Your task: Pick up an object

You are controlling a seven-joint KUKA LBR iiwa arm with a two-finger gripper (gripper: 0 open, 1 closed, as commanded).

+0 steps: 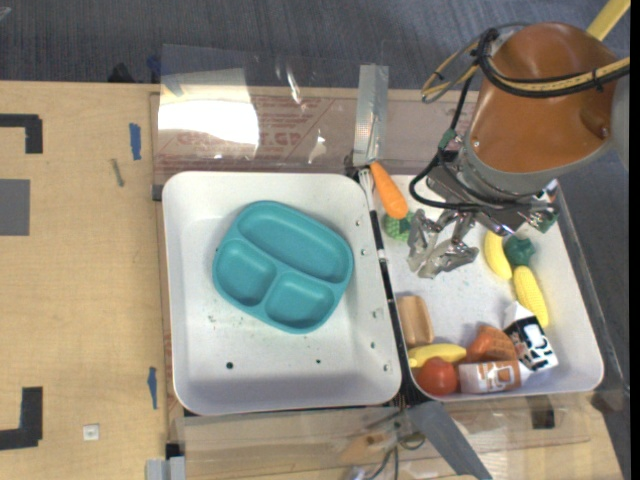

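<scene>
The left bin (pixel 190 368) holds a teal plate (pixel 283 265) with three parts, lying near the middle of the bin. Next to it is the right bin (pixel 585 353), and it has play food in it. A toy carrot (pixel 388 190) lies at the top left corner of this bin, leaning on the wall between the two bins. Lower down, by that same wall, there is a small bread roll (pixel 414 319), then a yellow banana (pixel 437 353) and a red tomato (pixel 437 376) just beside each other at the front. The gripper (pixel 440 253) hangs over the back part of the right bin, pointing down, with its metal fingers a little apart and nothing between them. Above it is the big orange band of the arm (pixel 545 98), which comes in from the right. Just right of the gripper lie two yellow corn cobs (pixel 512 268) with a green bit. In the front right corner are a ketchup bottle (pixel 488 375) and a black and white carton (pixel 530 340).
</scene>
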